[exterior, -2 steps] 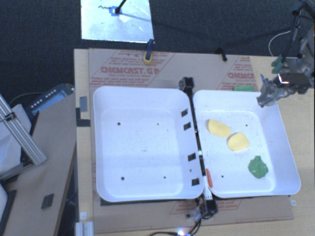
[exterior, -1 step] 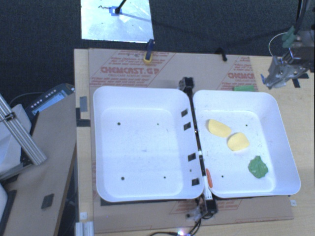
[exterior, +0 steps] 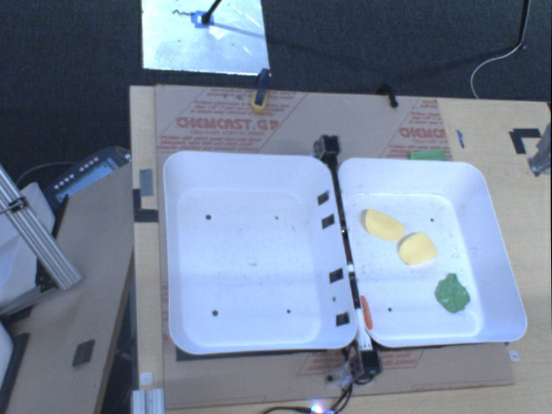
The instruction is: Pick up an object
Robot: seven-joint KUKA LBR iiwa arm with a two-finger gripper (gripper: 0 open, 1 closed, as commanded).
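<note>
The right bin (exterior: 483, 198) holds three loose objects. A pale yellow oval piece (exterior: 383, 224) lies near its middle, and a second yellow lump (exterior: 417, 249) sits just right of and below it, almost touching. A crumpled green object (exterior: 452, 293) lies toward the front right corner. A thin orange-red item (exterior: 366, 312) lies along the bin's left wall near the front. A small grey end of the arm (exterior: 542, 152) pokes in at the right edge, above the bench and well apart from all the objects.
The left bin (exterior: 185, 175) sits beside the right one, joined by a black clipped divider (exterior: 338, 231). Both rest on a cardboard sheet (exterior: 233, 119). A shiny metal plate (exterior: 203, 24) lies behind the bench, and equipment stands at the left.
</note>
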